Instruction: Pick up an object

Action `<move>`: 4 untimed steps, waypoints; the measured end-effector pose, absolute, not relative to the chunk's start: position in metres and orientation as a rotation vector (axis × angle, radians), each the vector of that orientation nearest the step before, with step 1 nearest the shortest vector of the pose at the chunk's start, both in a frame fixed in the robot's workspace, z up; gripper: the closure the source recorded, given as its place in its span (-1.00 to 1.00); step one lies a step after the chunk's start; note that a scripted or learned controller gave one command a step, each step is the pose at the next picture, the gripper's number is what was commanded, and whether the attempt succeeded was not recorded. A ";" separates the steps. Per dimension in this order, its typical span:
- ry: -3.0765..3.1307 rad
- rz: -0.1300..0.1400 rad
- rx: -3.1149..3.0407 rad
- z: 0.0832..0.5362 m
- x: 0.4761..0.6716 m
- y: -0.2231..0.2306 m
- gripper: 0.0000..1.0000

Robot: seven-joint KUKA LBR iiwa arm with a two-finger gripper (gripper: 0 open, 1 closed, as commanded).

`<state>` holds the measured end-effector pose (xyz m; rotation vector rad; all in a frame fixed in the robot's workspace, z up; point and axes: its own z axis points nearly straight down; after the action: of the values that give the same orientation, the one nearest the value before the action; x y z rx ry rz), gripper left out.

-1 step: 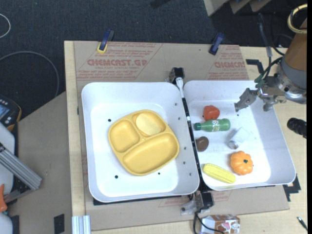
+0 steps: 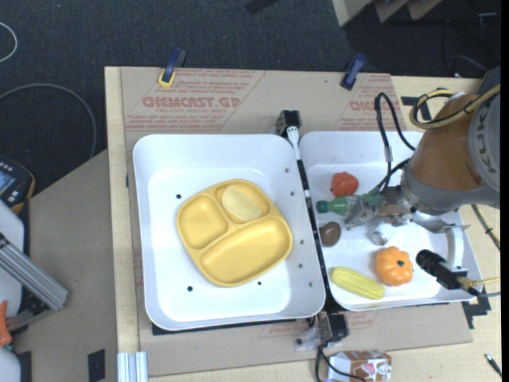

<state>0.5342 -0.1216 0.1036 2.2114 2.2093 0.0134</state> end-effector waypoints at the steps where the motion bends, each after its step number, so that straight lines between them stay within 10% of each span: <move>1: 2.190 0.031 2.189 0.095 0.490 -0.111 -1.00; 2: 2.176 0.029 2.185 0.109 0.493 -0.116 1.00; 4: 2.230 0.006 2.212 0.201 0.479 0.053 1.00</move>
<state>0.4794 0.0529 0.2014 2.2115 2.2303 0.0058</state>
